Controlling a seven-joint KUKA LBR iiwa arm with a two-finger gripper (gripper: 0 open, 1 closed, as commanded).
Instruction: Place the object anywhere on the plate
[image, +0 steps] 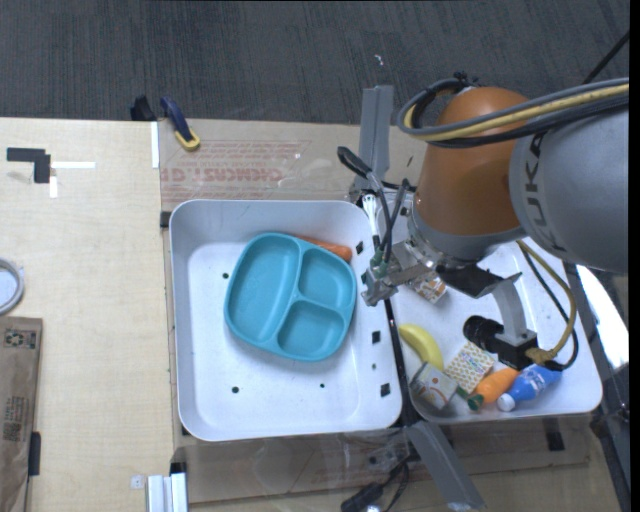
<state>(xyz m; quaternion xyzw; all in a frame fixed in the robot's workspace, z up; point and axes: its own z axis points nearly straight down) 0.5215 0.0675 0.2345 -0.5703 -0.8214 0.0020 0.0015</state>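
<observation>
Lying nearest the camera in the right bin (575, 400), well right of the blue plate (290, 297), are a small grey box (432, 385), a checkered packet (468, 364), an orange piece (492, 384) and a blue bottle (528, 385). Just beyond them rests a yellow banana (423, 345), closer to the plate's right edge. The plate, with three compartments, sits in the left bin (200, 400). Right of the plate, over the wall between the bins, hangs the gripper (383, 280); whether its fingers are apart or together I cannot tell. A small patterned object (430, 289) lies just right of it. Touching the plate's far rim is an orange carrot-like thing (333, 248). Beyond that bulks the arm (520, 180), grey and orange.
</observation>
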